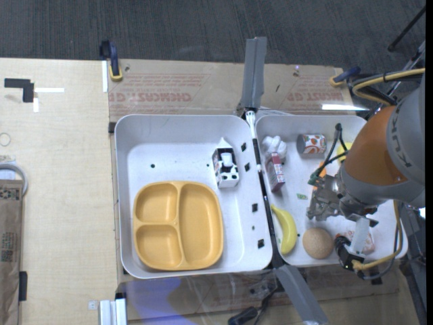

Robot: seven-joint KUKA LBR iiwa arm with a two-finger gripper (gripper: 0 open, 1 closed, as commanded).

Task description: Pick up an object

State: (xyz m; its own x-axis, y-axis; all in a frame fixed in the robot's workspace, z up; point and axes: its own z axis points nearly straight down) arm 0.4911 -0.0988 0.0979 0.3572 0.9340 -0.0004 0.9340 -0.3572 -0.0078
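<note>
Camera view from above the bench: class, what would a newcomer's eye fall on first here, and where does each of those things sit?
First the yellow divided plate, which takes up the front of the left bin. Next the grey arm with its orange band, reaching from the right over the right bin. Below it lie a banana along that bin's left wall and a round tan ball beside it.

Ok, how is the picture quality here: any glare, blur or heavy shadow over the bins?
Camera view: even, soft light, with faint shadows inside the left bin; mild sheen on the yellow divided plate; small things in the right bin look soft; the arm covers part of it.
</note>
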